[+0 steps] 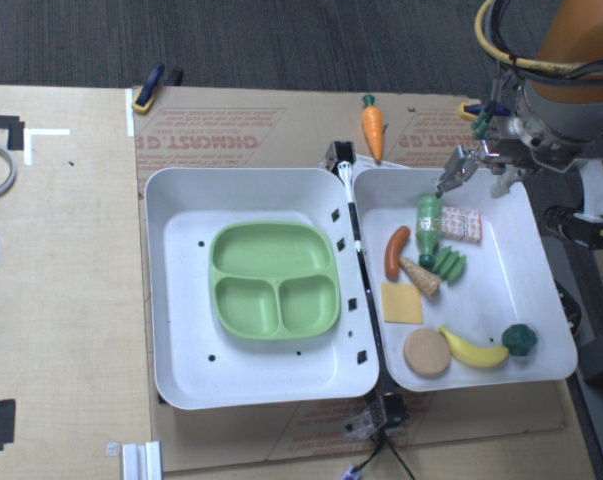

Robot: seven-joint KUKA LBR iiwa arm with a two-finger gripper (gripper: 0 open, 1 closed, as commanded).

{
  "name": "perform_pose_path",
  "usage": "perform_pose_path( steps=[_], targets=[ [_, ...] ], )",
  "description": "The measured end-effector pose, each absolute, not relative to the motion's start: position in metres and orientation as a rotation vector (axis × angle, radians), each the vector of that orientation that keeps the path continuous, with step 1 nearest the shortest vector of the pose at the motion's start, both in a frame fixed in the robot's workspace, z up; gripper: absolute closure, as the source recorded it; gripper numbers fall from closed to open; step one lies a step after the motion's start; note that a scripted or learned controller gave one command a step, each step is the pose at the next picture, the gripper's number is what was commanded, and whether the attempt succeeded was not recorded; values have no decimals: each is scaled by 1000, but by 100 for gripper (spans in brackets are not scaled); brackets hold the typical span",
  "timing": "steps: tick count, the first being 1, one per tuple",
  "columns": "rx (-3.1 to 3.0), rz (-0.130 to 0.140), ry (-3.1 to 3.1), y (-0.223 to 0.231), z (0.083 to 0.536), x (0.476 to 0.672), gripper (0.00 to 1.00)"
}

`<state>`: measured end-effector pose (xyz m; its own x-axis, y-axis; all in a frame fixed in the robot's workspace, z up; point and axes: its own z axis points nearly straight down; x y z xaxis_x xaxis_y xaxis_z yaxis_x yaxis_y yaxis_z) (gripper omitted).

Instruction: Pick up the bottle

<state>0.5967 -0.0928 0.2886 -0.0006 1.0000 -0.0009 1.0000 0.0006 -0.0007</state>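
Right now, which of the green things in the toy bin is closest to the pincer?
The green bottle, lying just below the pincer. The green pea pods sit lower, and the broccoli is far down in the bin's corner.

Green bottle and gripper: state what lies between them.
Nothing. In the camera view only bare white bin floor separates the gripper from the green bottle, whose cap points up toward it.

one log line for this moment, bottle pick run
phase: approach | gripper: open, above right bin's far edge | bottle: green, lying in right bin beside sausage, not held | left bin: green tray
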Motion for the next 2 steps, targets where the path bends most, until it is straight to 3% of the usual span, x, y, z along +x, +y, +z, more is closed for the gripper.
perform_pose_path(
  steps=[1, 2],
  targets=[
    [2219, -2, 2222, -93, 298, 597, 100],
    [2283, -2, 2159, -66, 267, 524, 100]
  ],
)
